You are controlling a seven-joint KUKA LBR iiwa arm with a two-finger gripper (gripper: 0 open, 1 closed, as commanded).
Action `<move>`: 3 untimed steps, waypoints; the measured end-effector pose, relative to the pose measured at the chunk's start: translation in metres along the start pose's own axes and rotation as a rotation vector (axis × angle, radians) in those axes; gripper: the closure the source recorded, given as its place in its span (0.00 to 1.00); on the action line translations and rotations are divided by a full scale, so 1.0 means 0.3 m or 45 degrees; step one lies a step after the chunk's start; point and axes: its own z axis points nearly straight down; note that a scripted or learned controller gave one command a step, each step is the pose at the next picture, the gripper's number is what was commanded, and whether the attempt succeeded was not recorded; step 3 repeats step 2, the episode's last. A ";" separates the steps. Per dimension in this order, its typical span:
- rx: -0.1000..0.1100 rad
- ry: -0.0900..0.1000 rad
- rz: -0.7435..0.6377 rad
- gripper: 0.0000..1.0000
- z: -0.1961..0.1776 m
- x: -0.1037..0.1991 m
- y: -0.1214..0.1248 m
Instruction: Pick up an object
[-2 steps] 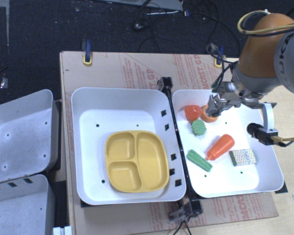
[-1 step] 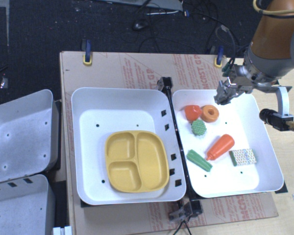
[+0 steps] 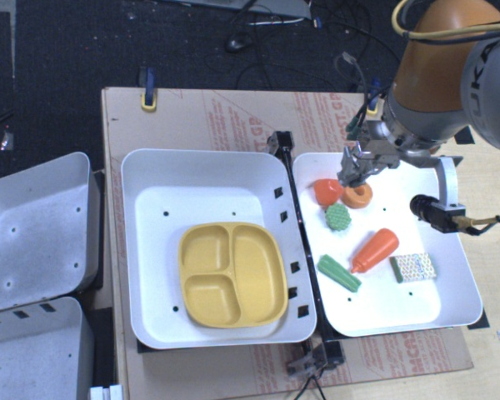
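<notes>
The right bin (image 3: 450, 302) holds several toy foods. A red tomato-like piece (image 3: 326, 192) and a small orange piece (image 3: 358, 197) lie at its upper left, a green bumpy ball (image 3: 338, 217) just below them. An orange carrot (image 3: 374, 250), a green pod (image 3: 339, 273) and a speckled white block (image 3: 413, 267) lie lower down. My gripper (image 3: 355, 176) hangs right over the orange piece and beside the red one, its tips close above them. Nothing shows between its fingers.
The left bin (image 3: 150, 182) holds a yellow sectioned plate (image 3: 232, 273). A black divider (image 3: 296, 223) runs between the two bins. Grey trays (image 3: 33, 223) lie off the bench to the left.
</notes>
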 end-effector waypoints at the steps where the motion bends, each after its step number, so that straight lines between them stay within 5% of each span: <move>1: 0.002 0.001 -0.003 1.00 0.069 0.181 -0.014; 2: 0.002 0.001 -0.004 1.00 0.128 0.359 -0.017; 3: 0.002 0.001 -0.004 1.00 0.128 0.359 -0.017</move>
